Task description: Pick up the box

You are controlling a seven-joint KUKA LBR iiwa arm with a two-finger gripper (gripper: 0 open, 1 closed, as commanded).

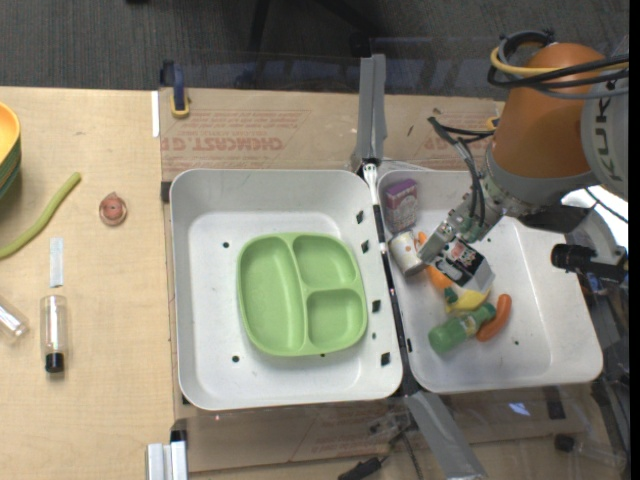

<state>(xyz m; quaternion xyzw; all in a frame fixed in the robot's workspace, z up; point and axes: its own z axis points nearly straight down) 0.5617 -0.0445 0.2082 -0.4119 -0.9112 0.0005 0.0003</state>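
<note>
Gripper (447, 243) of the grey arm (545, 118) hangs low inside the right bin (560, 353), near its left wall. I cannot tell if it is open or closed, and I cannot see anything held by it.

The box (402, 201), a small purple and white carton, stands up and to the left of the gripper, in the far left corner of the same bin. It is near the gripper but apart from it, with bare bin floor between them.

Just left of the gripper lies a small white cup (405, 252), on its side, below the box. Right beside the gripper, on the lower right, lies a black and white packet (463, 262), and I cannot tell whether they touch. Under the packet an orange piece (440, 276) shows. Further below the gripper lie a yellow piece (470, 299), a green bottle (458, 330) and an orange carrot (496, 318), close together.

Far to the left of the gripper, the left bin (200, 298) holds a green divided plate (300, 293).
</note>
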